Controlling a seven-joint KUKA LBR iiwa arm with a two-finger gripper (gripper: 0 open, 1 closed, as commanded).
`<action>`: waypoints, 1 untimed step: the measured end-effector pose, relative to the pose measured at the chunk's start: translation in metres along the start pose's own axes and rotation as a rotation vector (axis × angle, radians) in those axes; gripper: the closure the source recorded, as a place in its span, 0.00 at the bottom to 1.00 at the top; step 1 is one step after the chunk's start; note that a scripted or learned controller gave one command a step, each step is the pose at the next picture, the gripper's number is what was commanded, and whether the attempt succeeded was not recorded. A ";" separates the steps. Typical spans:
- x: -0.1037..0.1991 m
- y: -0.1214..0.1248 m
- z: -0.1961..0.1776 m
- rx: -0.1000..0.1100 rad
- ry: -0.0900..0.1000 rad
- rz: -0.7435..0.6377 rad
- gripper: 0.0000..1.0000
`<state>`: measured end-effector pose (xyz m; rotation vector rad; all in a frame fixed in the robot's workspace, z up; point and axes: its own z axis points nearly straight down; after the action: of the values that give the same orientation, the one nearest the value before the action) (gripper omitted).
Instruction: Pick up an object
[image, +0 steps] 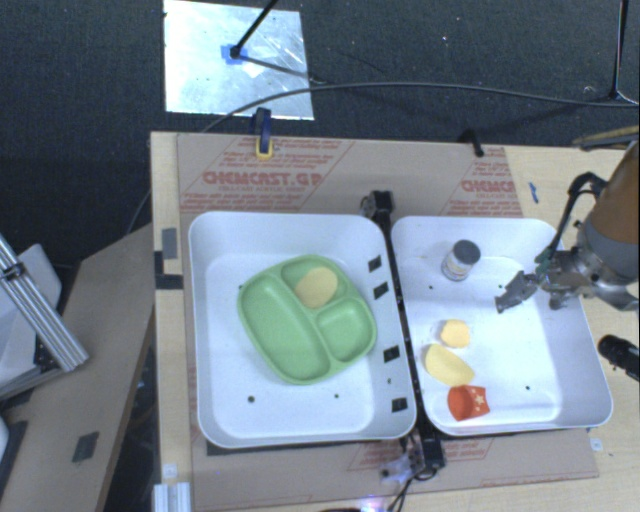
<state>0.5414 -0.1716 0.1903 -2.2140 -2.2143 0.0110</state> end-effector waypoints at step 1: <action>0.001 0.003 -0.008 -0.013 -0.003 -0.004 0.00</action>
<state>0.5444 -0.1710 0.1977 -2.2182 -2.2264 -0.0005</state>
